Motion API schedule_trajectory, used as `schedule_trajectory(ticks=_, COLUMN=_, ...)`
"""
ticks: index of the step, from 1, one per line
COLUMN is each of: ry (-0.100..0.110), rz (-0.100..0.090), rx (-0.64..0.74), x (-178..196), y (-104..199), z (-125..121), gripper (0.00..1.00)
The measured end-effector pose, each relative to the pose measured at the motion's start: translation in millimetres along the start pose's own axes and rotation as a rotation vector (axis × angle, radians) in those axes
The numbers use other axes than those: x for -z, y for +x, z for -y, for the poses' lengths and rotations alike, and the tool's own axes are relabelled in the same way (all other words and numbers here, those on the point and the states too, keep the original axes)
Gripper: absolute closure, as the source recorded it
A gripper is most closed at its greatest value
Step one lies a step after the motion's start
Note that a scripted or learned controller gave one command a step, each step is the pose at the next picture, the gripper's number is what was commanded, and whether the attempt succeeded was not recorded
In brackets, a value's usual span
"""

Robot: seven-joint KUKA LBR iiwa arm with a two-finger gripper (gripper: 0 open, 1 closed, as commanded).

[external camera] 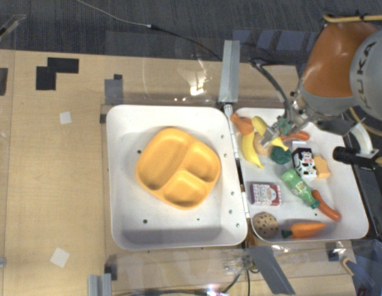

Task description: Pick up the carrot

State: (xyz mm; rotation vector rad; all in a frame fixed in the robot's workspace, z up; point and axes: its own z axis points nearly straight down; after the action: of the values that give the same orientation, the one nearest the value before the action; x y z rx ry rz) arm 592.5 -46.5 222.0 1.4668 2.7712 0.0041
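Your grey two-finger gripper (279, 130) hovers low over the right white bin (354, 193) (finger state unreadable); next, reach the orange tapered carrot (307, 229).

place: robot lab | evidence: wooden bench (49, 184), twin white bins (116, 165), loose cabling (178, 37)

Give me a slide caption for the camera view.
Gripper lowered among toy food in the right bin, near a banana; yellow divided plate in the left bin.
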Motion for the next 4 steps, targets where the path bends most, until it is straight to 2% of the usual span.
schedule_trajectory(ticks=1, ry=-0.001, rz=0.0, rx=-0.274, x=54.7, y=16.7, z=-25.5, gripper=1.0)
schedule_trajectory(ticks=2, ry=-0.007, rz=0.005, rx=-0.39, x=189.3, y=-33.9, z=-29.3, gripper=1.0)
schedule_trajectory(ticks=3, ry=0.011, rz=-0.004, rx=-0.453, x=82.5, y=-30.5, z=-46.5, gripper=1.0)
schedule_trajectory(ticks=4, ry=0.006, rz=-0.002, rx=-0.698, x=26.2, y=-34.1, z=-38.8, gripper=1.0)
